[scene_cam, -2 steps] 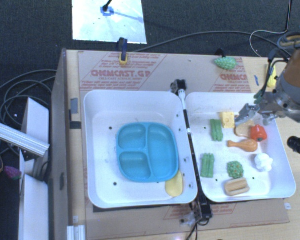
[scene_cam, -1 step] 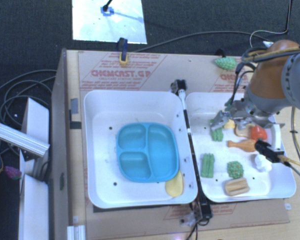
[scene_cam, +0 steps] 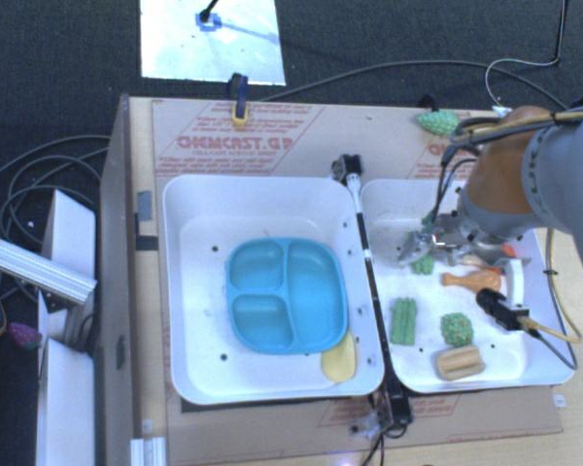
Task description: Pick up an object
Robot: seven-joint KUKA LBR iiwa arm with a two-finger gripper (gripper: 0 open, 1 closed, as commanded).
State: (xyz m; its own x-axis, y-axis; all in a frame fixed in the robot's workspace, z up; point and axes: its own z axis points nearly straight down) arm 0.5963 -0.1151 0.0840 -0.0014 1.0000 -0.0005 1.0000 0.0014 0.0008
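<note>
Objects in the right white bin (scene_cam: 398, 197) are met first near its front edge: a tan bread-like block (scene_cam: 460, 362), a green bumpy broccoli-like ball (scene_cam: 456, 328) and a ridged green stick (scene_cam: 404, 320). An orange drumstick-shaped toy (scene_cam: 472, 280) is seen behind them. Further back, the gripper (scene_cam: 423, 250) is lowered over a small green piece (scene_cam: 424, 264); whether it is open or closed cannot be told. In the left white bin (scene_cam: 189, 197), a blue 3-compartment plate (scene_cam: 285, 294) and a yellow piece (scene_cam: 339, 360) are held.
</note>
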